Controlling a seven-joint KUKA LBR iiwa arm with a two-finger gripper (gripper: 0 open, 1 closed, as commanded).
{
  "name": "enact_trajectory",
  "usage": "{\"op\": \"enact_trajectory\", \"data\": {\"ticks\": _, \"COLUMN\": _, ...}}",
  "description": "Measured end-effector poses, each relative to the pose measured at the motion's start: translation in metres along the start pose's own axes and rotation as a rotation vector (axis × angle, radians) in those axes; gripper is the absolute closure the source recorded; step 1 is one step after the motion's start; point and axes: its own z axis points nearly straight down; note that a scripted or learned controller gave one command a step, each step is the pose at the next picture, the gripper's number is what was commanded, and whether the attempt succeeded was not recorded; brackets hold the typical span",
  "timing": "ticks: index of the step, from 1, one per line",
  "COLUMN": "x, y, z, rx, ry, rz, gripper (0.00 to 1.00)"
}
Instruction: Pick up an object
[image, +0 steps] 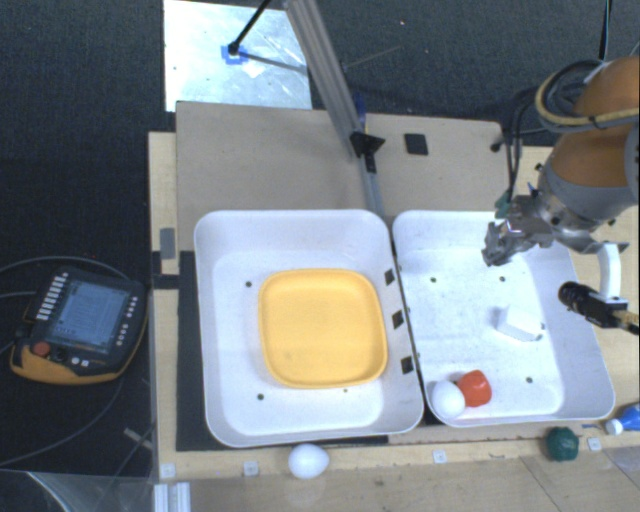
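Three things wait in your right bin (585, 395); the white block (518, 324) lies nearest, at six o'clock from the pincer (498, 247), whose spread I cannot tell.

No text, label, brand, number or sign can be read anywhere in this view. The handheld control pendant (78, 330) on the floor at the far left has a lit screen and rows of keys, but whatever is on them is too small and blurred to make out. A small dark square patch (416, 144) on the brown board beyond the right bin bears no legible marking, and the blue tape mark (236, 52) on the far floor carries none
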Motion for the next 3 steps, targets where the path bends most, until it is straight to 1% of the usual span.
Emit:
{"op": "enact_trajectory", "data": {"ticks": 2, "x": 0.108, "y": -0.026, "z": -0.010, "rx": 0.001, "ry": 0.000, "rz": 0.000, "gripper": 1.00}}
{"op": "enact_trajectory", "data": {"ticks": 3, "x": 0.163, "y": -0.027, "z": 0.006, "rx": 0.002, "ry": 0.000, "rz": 0.000, "gripper": 1.00}}
